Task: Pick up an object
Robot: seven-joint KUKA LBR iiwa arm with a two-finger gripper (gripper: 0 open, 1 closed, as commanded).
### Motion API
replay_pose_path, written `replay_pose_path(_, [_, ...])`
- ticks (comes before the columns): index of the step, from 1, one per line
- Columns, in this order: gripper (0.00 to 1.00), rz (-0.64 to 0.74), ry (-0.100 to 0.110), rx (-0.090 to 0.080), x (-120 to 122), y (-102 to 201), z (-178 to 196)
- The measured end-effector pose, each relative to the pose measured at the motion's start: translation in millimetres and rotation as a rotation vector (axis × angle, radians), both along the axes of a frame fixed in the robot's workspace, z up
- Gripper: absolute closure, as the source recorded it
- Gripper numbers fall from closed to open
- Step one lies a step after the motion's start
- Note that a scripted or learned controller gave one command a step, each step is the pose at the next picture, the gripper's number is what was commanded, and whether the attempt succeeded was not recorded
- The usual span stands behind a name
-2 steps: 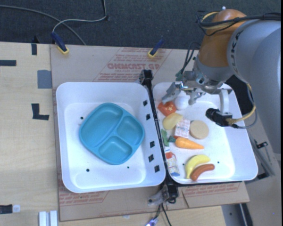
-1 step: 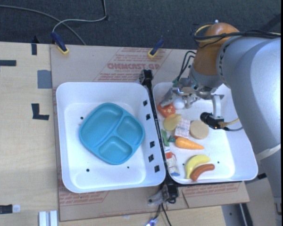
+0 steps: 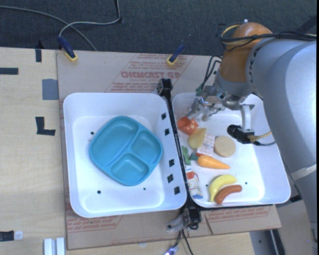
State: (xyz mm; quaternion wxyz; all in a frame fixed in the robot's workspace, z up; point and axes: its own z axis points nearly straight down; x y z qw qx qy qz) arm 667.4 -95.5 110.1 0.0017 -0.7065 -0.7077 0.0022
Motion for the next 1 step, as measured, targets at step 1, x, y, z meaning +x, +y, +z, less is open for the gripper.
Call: replay_pose_path(1, [1.0, 0.0, -0.005, 0.001, -87.8, 36.4, 74.5])
